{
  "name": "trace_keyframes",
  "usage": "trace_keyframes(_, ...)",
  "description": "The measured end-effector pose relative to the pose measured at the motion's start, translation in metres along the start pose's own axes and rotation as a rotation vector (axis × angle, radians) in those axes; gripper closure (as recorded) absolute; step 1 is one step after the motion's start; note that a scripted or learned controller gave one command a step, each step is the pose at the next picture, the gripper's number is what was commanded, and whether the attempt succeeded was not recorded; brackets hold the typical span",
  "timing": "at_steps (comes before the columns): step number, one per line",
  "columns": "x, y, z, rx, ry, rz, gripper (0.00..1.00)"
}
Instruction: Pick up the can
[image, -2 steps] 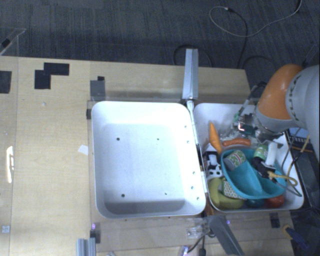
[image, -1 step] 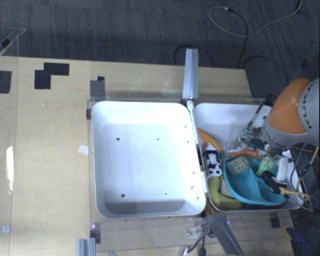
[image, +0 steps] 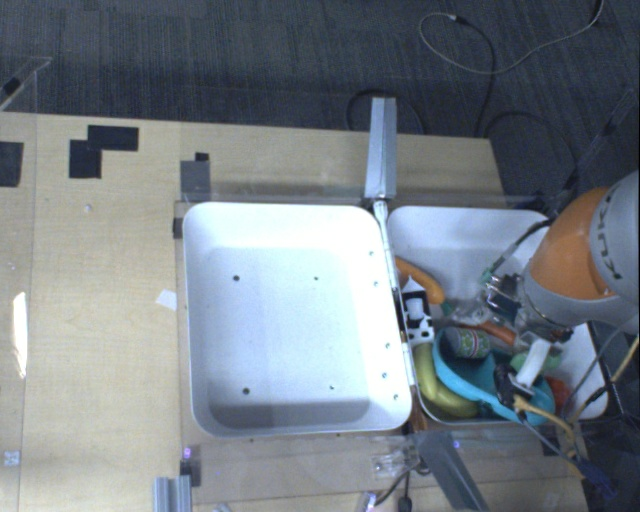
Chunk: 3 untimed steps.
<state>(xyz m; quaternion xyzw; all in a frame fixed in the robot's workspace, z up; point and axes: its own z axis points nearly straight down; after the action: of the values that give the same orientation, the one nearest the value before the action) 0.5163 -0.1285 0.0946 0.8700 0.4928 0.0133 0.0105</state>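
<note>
- Bench: a light wooden surface carrying two shallow white bins side by side, with dark carpet beyond its far edge.
- Left bin: white interior with a few small dark dots on its floor.
- Right bin: its far part is bare white; its near part is crowded with objects and partly covered by the arm.
- Metal bar: a grey upright strip standing at the far end of the divide between the two bins.
- Arm: grey with an orange band; it enters from the right and hangs over the right bin's near right part.
- Gripper: located at the arm's lower left end, just right of the can. Its fingers are hidden among cables and arm parts, so their opening cannot be determined. No object is visibly held.
- Can: green, lying in the right bin near the middle of its near half, close beside the gripper; contact cannot be confirmed.
- Banana: yellow, curved, lying along the near left side of the right bin, just beside the can.
- Blue object: lies next to the banana, nearer than the can.
- Orange object: lies by the bin's left wall, beyond the can.
- Black tape marks: on the bench at far left.
</note>
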Motion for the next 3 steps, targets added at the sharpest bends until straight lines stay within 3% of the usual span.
trace_keyframes(1,-0.043,0.052,0.005,0.017,-0.002,-0.173,0.0)
trace_keyframes(2,0.003,0.06,-0.059,0.027,-0.011,0.068,0.0)
trace_keyframes(3,0.015,0.026,-0.001,-0.004,-0.004,0.127,0.0)
